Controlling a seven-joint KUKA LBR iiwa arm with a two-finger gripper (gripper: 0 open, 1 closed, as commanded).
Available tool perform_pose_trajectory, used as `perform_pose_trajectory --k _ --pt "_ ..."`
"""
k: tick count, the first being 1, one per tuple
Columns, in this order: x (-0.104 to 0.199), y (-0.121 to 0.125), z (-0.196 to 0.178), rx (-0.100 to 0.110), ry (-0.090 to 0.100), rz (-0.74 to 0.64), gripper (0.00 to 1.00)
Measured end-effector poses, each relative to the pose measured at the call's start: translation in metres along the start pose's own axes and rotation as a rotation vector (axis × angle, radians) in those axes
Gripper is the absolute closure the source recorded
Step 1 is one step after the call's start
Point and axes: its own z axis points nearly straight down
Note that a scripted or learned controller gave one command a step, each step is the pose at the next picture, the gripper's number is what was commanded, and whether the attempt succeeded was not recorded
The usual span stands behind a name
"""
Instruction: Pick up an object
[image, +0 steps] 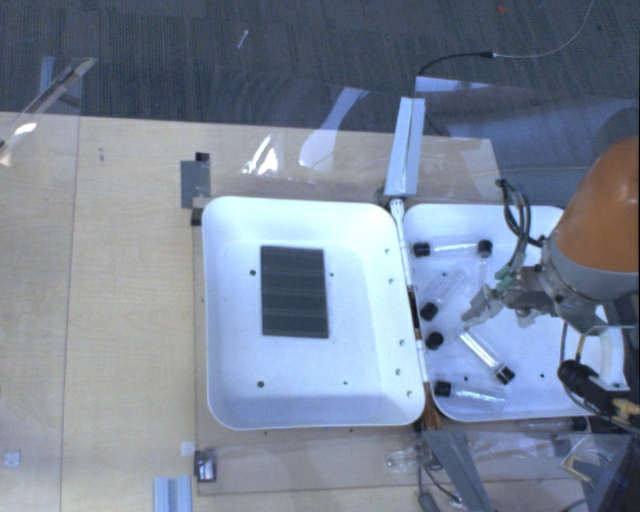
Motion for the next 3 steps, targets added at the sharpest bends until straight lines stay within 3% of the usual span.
perform_pose_trajectory --k 1,2,3 --pt "-0.01 0.032 0.117 -0.005 -0.001 -0.051 0.0" --pt "-0.041 0.099 0.136 -0.016 -0.004 -0.083 0.0" --pt "-0.026 0.179 0.076 -0.005 -0.001 -0.151 0.0"
